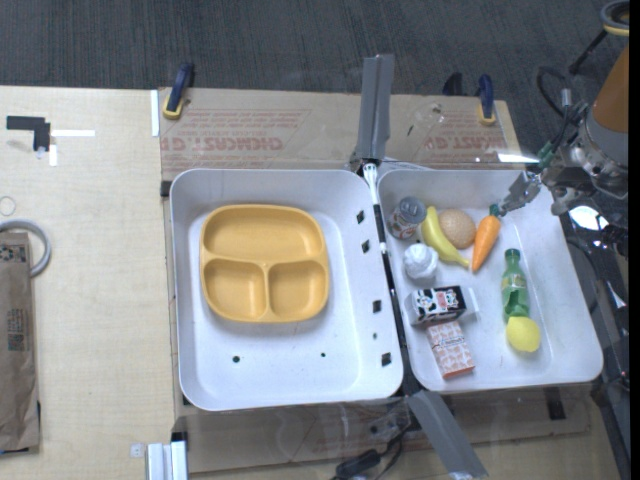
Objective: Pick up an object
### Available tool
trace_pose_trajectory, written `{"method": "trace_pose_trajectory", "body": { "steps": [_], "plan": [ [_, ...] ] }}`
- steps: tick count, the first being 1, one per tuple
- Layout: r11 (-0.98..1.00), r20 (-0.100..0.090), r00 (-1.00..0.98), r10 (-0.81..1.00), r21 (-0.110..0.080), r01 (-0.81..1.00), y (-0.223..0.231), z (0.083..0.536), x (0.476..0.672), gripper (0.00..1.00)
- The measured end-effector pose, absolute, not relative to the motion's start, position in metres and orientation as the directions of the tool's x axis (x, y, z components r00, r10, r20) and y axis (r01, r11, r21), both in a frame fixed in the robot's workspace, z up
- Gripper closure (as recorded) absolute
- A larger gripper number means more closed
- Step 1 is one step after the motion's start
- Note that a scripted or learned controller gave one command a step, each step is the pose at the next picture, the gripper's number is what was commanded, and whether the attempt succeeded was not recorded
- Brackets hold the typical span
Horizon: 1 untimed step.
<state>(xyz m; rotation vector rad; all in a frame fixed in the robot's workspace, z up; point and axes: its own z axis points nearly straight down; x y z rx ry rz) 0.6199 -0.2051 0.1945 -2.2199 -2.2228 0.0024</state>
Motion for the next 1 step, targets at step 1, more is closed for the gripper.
{"method": "trace_pose_trajectory", "body": {
  "steps": [1],
  "plan": [
    [0.059,-0.003,-0.059,0.998,0.004,0.998,-0.2064,0.0945,0.6493,0.0]
  ]
}}
